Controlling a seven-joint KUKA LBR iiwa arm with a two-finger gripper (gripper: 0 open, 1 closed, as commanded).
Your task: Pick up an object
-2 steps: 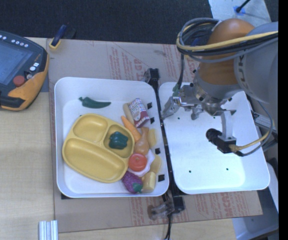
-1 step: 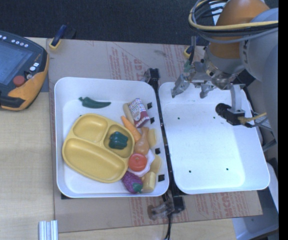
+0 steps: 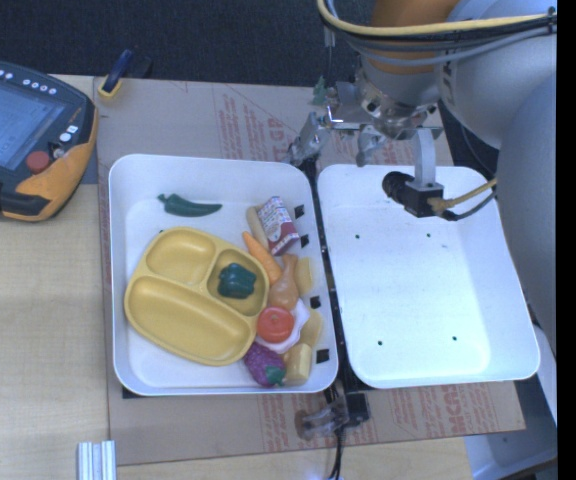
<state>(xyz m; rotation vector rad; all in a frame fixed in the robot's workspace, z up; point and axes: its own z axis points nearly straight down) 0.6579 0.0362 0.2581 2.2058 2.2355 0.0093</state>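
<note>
The arm hangs over the far edge of the right bin, its end effector above the seam between the two bins. No object sits in it; whether it is parted or closed cannot be told. The toy foods, with a yellow tray, lie in the left bin. The pick looks not yet begun; next it must travel left and descend.

This is a robotics lab. A grey industrial arm with bundled cables reaches over a bench covered in taped cardboard sheeting, a teach pendant rests at the bench's far left corner, and two white bins sit side by side.
</note>
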